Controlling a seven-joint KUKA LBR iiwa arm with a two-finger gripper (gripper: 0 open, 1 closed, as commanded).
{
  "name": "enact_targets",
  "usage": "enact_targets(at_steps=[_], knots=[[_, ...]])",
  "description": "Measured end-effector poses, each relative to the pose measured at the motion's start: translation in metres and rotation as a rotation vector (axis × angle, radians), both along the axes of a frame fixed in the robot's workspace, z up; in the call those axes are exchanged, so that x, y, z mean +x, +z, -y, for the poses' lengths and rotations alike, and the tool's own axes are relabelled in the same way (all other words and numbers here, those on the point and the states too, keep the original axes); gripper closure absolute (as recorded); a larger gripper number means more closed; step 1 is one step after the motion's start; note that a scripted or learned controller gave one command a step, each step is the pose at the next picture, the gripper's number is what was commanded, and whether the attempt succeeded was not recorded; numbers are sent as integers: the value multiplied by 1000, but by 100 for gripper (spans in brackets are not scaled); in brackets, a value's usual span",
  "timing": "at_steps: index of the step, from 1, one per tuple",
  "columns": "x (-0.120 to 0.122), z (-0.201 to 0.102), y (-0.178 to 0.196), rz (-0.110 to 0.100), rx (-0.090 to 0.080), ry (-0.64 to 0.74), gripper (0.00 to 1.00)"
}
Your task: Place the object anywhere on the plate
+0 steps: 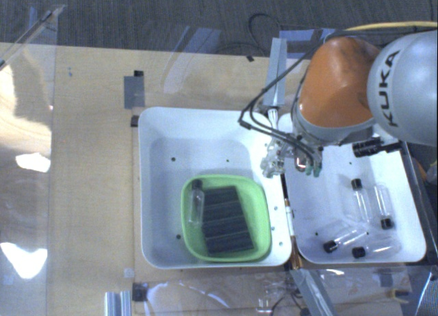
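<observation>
In the left bin (157, 171) sits one green plate (256, 205) carrying one dark ribbed block (226, 220) and one clear, black-capped vial (196, 204) along its left rim. My gripper (291, 164) hovers over the divide. Four similar vials (380, 204) lie in the right bin (410, 239).

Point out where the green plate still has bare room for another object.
The green plate is crowded: a dark ridged block fills its middle, a clear vial lies along its left side. Only narrow strips show, along the right rim and near edge.
</observation>
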State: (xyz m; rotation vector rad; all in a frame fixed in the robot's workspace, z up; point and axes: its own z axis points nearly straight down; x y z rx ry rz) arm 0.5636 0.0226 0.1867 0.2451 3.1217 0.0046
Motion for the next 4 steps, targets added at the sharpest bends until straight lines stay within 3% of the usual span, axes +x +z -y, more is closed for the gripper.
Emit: enact_targets(at_steps=[1, 2, 3, 4], knots=[[37, 30, 104, 4, -2, 103, 100], [28, 21, 0, -2, -2, 184, 100], [-12, -20, 43, 1, -3, 398, 100], [-14, -50, 20, 0, -5, 585, 100]])
